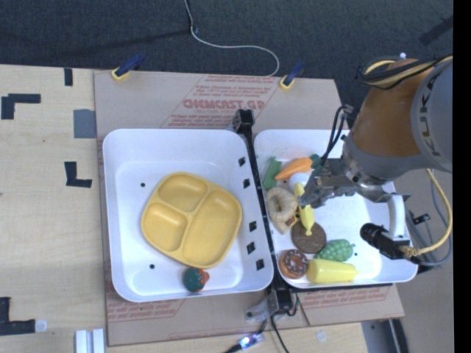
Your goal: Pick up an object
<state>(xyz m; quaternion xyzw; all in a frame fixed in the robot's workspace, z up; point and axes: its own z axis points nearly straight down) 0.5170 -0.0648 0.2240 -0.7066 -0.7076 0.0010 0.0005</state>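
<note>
The right bin [383,267] holds several toy foods. An orange carrot [296,166] and a green piece [272,170] lie at its far left. Below them are a beige ring [280,206], a brown round cookie [308,238], a chocolate donut [294,263], a green bumpy piece [337,251] and a yellow piece [331,272]. My gripper [310,195] hangs over the bin's left half, right above a slim yellow piece [306,216] that stands next to the beige ring. The gripper's body hides whether it touches that piece.
The left bin [121,197] carries a yellow divided plate [191,219] and a small red and green ball [195,279] near its front wall. A black divider [250,175] runs between the bins. The arm's grey and orange body [390,123] covers the right bin's far right corner.
</note>
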